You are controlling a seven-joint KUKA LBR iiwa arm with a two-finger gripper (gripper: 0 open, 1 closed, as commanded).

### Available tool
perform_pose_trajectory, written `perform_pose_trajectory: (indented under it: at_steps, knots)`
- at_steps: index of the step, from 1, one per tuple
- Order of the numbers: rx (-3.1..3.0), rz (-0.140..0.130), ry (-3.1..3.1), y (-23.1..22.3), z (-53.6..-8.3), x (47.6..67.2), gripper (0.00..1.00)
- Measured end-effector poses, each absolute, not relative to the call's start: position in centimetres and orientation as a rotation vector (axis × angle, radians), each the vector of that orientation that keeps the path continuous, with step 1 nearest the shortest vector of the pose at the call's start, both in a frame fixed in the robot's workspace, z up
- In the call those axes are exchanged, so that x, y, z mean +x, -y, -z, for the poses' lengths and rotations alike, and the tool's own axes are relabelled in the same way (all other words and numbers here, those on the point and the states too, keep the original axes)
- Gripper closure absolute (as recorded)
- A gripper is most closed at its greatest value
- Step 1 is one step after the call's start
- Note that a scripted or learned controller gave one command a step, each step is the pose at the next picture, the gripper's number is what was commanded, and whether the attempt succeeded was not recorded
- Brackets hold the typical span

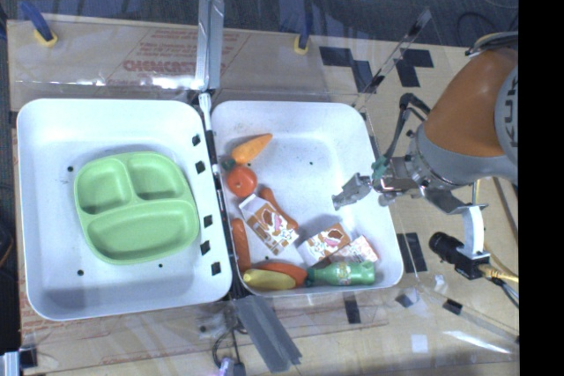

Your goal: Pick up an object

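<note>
Objects sit piled in the right bin (357,121), all below and to the left of the jaws (352,190): two snack cartons (337,244), a green bottle (345,275), a juice box (270,224), a tomato (241,180), a carrot (251,147), a yellow banana-like piece (270,279). Jaws hang over bare bin floor near the right wall, nothing between them; whether they are parted or closed I cannot tell at this size.

Risks, as judgement: straight down from the jaws is only white floor, so a descent here likely closes on nothing. Nearest targets, the snack cartons, lie flat and overlap the bottle; a pinch may slide off the flat face or drag the neighbour along. Bottle lies against the near wall, so one finger may hit the rim. Tomato is round and can roll out of a squeeze. Items are touching, so a push on one may shift others.

Left bin (35,189) holds a green divided plate (136,207), well apart from the jaws, not a likely target.
</note>
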State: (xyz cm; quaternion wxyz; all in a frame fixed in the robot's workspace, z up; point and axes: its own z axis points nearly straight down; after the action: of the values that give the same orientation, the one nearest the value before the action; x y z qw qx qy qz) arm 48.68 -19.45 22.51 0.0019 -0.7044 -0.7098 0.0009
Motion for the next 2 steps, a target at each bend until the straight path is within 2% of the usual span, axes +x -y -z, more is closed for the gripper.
perform_pose_trajectory:
  at_steps: [1,2]
  knots:
    - [-2.114,-0.001,2.320,19.4,-9.1,47.6,0.00]
    - [-2.107,0.001,2.330,19.3,-10.2,47.8,1.00]
